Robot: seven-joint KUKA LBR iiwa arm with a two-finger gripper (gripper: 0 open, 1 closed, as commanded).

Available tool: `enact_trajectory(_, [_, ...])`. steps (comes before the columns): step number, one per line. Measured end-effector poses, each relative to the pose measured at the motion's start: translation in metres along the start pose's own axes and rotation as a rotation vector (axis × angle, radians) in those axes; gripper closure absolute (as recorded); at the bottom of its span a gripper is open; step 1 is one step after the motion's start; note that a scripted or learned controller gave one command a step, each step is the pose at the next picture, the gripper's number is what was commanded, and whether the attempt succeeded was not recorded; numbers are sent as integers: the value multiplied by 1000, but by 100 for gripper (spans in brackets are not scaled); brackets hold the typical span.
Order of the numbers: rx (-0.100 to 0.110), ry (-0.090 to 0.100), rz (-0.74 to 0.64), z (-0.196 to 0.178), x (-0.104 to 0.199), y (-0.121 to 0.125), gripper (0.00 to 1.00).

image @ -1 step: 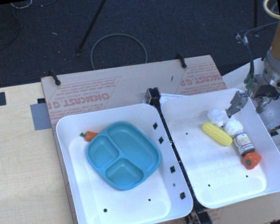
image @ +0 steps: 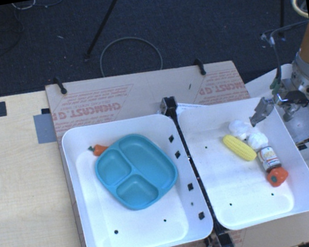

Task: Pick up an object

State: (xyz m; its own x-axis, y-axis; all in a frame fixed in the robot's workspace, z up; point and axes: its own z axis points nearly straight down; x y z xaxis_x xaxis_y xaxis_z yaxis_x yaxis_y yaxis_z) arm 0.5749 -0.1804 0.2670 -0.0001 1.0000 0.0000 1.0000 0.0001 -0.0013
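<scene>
In the right bin [image: 247,210] lie a yellow corn cob [image: 239,147], a white fluffy lump [image: 247,133] just right of it, and a small bottle with a red cap [image: 272,165] lying on its side. The left bin [image: 104,241] holds a blue divided plate [image: 135,170] and a small orange carrot toy [image: 98,150] at the plate's upper left corner. My gripper [image: 270,110] hangs over the right bin's upper right edge, above and to the right of the white lump, with nothing seen in it.
A black divider with clips [image: 190,173] runs between the two bins. The bins rest on a cardboard sheet [image: 115,100]. A wooden bench top [image: 19,197] lies to the left. White equipment [image: 308,122] stands beside the right bin's right wall.
</scene>
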Motion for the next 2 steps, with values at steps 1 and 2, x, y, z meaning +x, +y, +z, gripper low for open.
enact_trajectory(1, [7,2,0,64,1,-5,0])
enact_trajectory(2, [6,2,-1,120,10,0,0])
